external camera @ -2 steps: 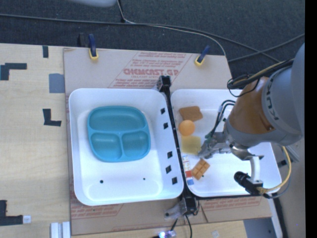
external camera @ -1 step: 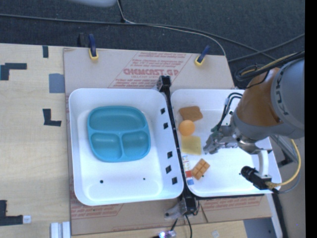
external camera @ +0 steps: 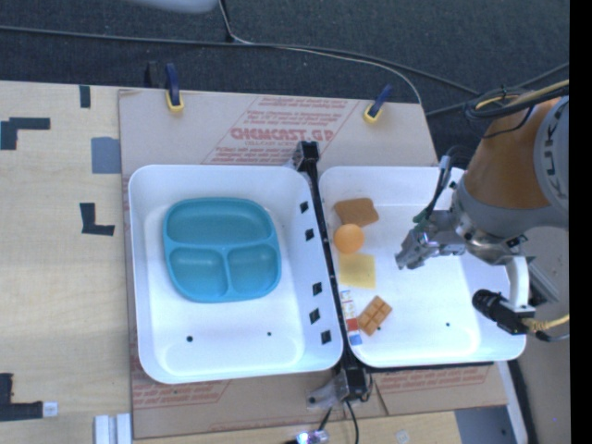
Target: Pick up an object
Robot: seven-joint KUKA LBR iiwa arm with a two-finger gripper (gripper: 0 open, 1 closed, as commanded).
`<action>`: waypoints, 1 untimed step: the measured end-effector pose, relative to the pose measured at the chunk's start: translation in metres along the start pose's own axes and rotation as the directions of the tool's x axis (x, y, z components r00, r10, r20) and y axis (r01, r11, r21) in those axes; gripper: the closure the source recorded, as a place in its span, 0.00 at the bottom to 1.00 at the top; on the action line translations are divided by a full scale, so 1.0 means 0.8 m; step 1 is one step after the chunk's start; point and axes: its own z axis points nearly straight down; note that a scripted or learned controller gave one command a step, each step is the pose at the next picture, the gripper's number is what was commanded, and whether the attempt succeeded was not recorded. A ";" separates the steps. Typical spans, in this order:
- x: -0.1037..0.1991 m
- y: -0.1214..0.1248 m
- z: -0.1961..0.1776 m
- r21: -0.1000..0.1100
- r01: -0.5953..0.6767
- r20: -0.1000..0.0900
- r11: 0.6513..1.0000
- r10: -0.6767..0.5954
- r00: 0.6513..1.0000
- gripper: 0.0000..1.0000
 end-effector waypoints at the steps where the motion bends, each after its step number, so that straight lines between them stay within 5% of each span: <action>1: 0.000 0.001 -0.040 0.003 0.000 0.000 1.000 0.000 1.000 1.00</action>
